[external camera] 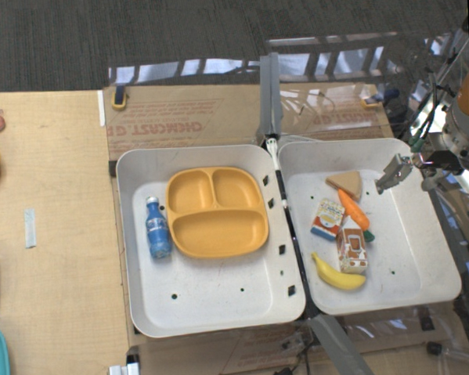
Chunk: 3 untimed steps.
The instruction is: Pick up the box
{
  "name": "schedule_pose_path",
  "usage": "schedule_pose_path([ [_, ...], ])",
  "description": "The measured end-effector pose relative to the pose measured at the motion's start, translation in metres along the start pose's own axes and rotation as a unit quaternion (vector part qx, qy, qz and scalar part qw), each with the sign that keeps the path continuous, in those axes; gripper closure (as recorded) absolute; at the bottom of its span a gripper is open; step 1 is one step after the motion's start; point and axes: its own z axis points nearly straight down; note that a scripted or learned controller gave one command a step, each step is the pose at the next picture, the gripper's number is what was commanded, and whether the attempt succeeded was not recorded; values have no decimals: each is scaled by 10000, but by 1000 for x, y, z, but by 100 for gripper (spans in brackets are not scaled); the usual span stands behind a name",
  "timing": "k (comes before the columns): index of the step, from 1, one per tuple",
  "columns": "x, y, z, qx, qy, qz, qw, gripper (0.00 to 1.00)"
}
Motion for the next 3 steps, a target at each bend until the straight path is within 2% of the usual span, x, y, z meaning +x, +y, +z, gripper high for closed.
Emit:
schedule_pose_path([
  [1,107,59,79,5,-2,-189,9998,0],
  [2,41,21,148,-2,3,-825,9966,0],
  [3,38,8,197,1,4,-721,9974,0],
])
